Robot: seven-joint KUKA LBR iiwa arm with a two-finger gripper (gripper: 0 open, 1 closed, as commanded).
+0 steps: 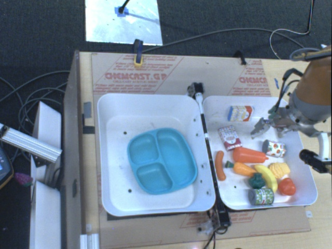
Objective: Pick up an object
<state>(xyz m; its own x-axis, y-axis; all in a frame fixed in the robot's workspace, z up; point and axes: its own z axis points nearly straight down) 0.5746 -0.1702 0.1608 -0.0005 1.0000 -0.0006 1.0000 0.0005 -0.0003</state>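
The bench (pixel 155 69) is brown board printed with red lettering, and it bears two white bins side by side on a dark floor. At the near edge of the right bin (pixel 311 191) a green can (pixel 260 196) lies on its side, its long axis running left to right, with a red tomato (pixel 287 186) just to its right. Behind them a yellow banana (pixel 267 176) slants from upper left to lower right, a dark green piece (pixel 256 180) touching its left side and a yellow corn cob (pixel 280 169) just beyond. A small orange piece (pixel 243 168) lies beside a red sausage (pixel 220 165) that stands nearly upright in the picture, close to the bin's left wall. Farther back a carrot (pixel 250 154) points right, its long axis almost level, and a red-and-white packet (pixel 229 137) sits behind it. A spotted can (pixel 274 149) lies to the right, under the gripper (pixel 267 126), whose fingers (pixel 258 128) are spread apart and clasp nothing. A white carton (pixel 240 113) lies farthest back. The left bin (pixel 111 139) holds a blue divided tray (pixel 162 160). Beyond the bench a pale sheet (pixel 123 14) lies on the floor, with cables (pixel 218 32) trailing across.
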